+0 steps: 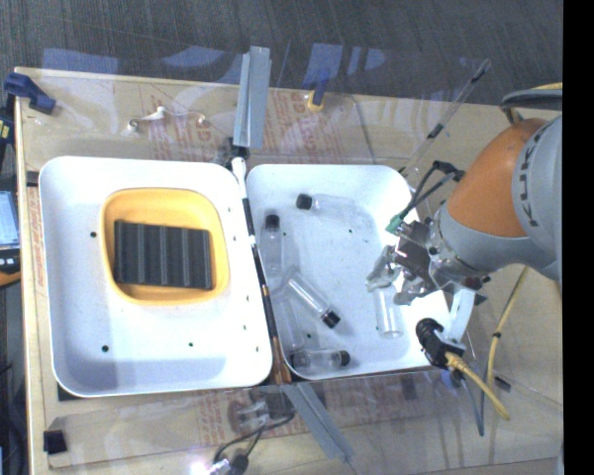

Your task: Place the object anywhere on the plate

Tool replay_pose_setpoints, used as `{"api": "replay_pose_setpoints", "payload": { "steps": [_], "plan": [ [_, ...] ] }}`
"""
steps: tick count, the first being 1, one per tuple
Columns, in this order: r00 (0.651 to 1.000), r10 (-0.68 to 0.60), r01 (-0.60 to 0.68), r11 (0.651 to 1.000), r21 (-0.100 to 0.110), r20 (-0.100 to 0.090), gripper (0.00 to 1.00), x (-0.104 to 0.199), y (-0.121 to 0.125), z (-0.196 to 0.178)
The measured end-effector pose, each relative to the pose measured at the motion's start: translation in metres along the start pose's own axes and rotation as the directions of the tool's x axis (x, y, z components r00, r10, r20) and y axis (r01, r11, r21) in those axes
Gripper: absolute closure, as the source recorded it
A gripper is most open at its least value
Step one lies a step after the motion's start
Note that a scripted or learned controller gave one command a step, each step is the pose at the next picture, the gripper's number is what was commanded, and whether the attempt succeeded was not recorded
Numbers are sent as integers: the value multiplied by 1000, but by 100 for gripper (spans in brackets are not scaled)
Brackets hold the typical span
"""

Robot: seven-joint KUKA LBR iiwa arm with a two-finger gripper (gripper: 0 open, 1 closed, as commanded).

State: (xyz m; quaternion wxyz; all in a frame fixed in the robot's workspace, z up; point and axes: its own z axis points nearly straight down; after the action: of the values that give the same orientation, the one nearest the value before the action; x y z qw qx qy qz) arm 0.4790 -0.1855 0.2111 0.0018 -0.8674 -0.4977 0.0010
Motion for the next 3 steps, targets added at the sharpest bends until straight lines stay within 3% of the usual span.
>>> {"api": "replay_pose_setpoints", "payload": {
  "steps": [1, 2, 3],
  "plan": [
    [981, -193, 193, 981, 0, 0, 100, 32, -22, 14],
    [922, -388, 388, 922, 0, 1, 100, 78, -17, -45],
    [899, -438, 438, 899, 2, 1, 100, 158, 12, -25]
  ]
}}
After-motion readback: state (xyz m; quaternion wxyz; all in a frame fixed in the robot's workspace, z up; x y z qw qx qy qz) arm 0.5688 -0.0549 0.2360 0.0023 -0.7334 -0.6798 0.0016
